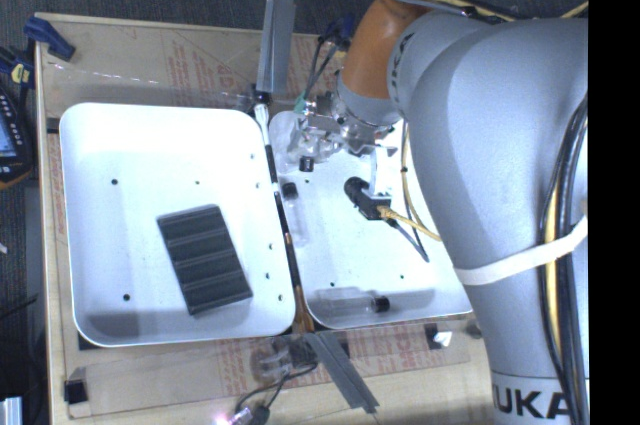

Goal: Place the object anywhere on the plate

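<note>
A dark ribbed plate (204, 259) lies flat in the left bin (100, 133), a slanted rectangle with 4 raised bands across it, and nothing rests on it. The plate sits in the lower middle of that bin, clear of all its walls.

The right bin (340, 253) lies right of the plate, touching the left bin along a shared edge. The clear object (358, 301), a see-through tube-like piece with a small dark spot near one end, lies flat in this bin. It is right of the plate and slightly lower in the view, against the bin's lower wall. It is apart from the plate, with both bin rims between them.

The gripper (305, 148) is up and to the right of the plate, over the top left corner of the right bin, well apart from the clear object. Whether it is released or clenched cannot be told, because the wrist hardware hides its tip. Nothing can be made out in its grasp.

A small dark piece (288, 190) sits right of the plate and above it, just by the shared edge. The grey arm (480, 143) fills the area far right of the plate, with its orange band (372, 38) higher up.
</note>
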Action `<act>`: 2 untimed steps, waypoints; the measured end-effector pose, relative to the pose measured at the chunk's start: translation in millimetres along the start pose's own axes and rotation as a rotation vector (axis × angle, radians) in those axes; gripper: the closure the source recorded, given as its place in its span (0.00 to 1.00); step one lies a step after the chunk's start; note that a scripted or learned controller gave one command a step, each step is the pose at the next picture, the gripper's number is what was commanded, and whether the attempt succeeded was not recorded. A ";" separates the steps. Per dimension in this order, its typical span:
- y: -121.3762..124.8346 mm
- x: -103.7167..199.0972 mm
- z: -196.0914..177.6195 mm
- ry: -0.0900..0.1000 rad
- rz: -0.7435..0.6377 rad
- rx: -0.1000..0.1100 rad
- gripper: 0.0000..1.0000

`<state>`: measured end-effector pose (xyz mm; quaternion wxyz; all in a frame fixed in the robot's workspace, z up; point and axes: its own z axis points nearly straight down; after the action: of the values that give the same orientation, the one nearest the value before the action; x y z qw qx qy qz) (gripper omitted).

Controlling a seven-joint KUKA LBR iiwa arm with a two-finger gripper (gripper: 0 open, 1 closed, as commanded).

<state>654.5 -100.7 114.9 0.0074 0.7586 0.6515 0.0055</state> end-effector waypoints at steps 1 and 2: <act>-16.0 86.1 -42.6 0.023 0.025 0.015 1.00; -23.1 168.4 -76.5 -0.003 0.391 0.022 1.00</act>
<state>655.7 69.6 190.8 -0.0012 0.8707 0.4919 -0.0013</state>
